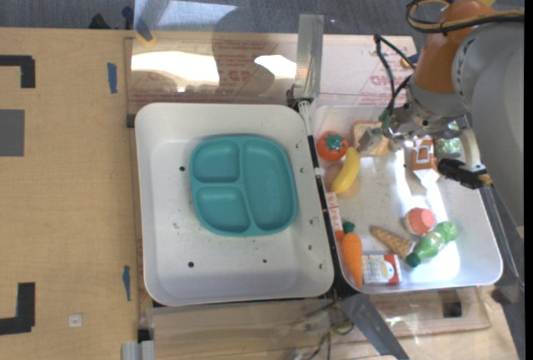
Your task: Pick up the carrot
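Since the toy carrot (pixel 351 255) lying at seven o'clock in the right bin (pixel 487 260), against its left wall beside a small carton (pixel 381 270), looks light, rigid and slick, I would pinch its thick orange middle crosswise; the gripper (pixel 398 129) hangs at twelve o'clock, its state impossible to tell.

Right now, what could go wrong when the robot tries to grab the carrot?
1. The carrot lies against the right bin's left wall, so the gripper may bump the wall or find little room on that side.
2. A small red-and-white carton sits right beside the carrot, and an ice-cream cone is close, so the gripper might pinch or push those instead.
3. The gripper is at the bin's far end, with the banana lying between.
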You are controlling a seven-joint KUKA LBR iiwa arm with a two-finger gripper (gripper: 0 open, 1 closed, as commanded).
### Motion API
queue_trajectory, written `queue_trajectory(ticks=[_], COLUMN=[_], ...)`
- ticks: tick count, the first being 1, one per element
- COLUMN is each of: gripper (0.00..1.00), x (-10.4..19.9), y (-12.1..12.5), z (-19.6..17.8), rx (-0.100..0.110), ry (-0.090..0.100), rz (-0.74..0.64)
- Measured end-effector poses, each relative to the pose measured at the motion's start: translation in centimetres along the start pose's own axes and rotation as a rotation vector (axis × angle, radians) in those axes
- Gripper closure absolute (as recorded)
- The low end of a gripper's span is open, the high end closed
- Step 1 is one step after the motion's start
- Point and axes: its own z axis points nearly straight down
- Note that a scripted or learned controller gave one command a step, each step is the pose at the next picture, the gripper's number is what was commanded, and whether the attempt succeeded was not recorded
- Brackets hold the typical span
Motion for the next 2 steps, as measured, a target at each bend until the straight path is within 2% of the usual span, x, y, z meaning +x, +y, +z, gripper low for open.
queue_trajectory(ticks=[1,2], gripper=[0.00,0.00], x=[2.37,2.98], y=[0.90,1.16], z=[-0.11,-0.01], rx=[-0.015,-0.016], ry=[-0.008,0.004], rz=[0.169,0.534])
